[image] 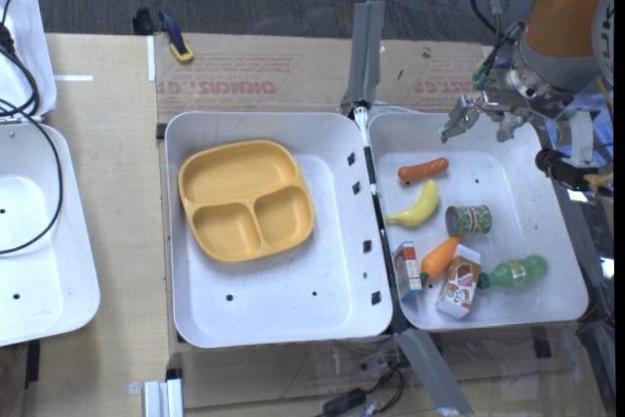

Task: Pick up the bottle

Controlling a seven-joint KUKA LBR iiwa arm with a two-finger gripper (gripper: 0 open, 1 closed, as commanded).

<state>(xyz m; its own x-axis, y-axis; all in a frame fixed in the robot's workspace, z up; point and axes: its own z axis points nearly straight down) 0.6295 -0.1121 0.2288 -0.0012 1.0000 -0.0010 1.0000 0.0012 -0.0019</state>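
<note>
Bottle point(515, 272), green with a pale label and a red cap, lay on its side in the near right corner of the right bin point(547, 215), its cap end pointing left toward a small carton point(459, 284) that stood just beside it, perhaps touching. We saw the hand point(485, 117) poised over the far edge of that same bin, well apart from the bottle, its two fingers spread and nothing between them. The arm point(569, 10) reached in from the right.

Between hand and bottle lay a sausage point(423, 171), a banana point(416, 206), a green can point(469, 220) and a carrot point(440, 255); a second small carton point(407, 270) sat at the bin's near left. The left bin point(264, 303) held a yellow divided plate point(246, 198).

We judged that the step in hand was the approach, with the grasp not yet begun. To do it well, we would have carried the hand toward the near right corner above the clutter, turned the fingers to straddle the bottle across its body rather than along it, and come down over its thicker middle, away from the carton at the cap end. The round body looked apt to roll, and the bin wall close by left little room for the outer finger, so a centred, square descent mattered.
</note>
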